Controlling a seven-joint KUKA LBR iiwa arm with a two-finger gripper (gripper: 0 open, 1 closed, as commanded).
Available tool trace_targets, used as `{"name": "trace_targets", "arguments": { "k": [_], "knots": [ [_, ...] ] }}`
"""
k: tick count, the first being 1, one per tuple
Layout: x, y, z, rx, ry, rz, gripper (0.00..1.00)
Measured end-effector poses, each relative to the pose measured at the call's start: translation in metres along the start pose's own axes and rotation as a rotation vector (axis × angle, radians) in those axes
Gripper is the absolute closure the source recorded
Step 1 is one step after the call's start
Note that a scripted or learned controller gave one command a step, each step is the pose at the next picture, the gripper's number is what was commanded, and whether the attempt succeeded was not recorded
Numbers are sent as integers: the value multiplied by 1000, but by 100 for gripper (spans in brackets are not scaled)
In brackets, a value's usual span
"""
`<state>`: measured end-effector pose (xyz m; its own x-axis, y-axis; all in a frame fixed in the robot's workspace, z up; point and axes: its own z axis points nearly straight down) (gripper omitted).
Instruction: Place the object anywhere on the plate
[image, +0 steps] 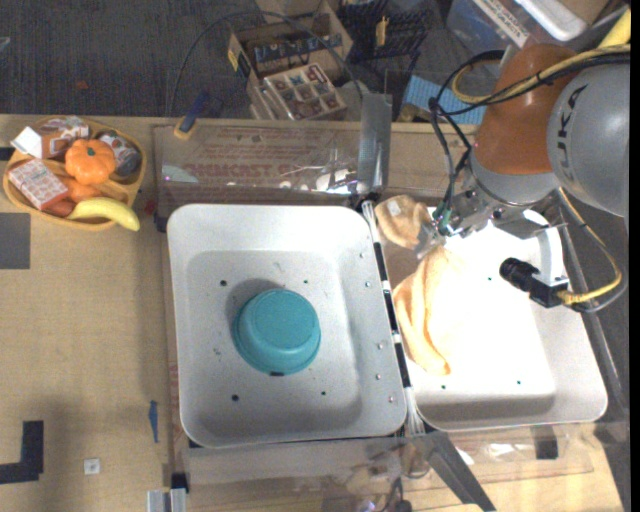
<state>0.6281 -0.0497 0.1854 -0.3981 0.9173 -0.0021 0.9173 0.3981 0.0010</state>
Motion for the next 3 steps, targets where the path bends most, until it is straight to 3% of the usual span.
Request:
{"name": "trace_targets", "arguments": {
  "k": [1, 3],
  "knots": [
    [0, 1, -40, -3, -1, -2, 100],
    [96, -17, -46, -2, 2, -801, 100]
  ]
}}
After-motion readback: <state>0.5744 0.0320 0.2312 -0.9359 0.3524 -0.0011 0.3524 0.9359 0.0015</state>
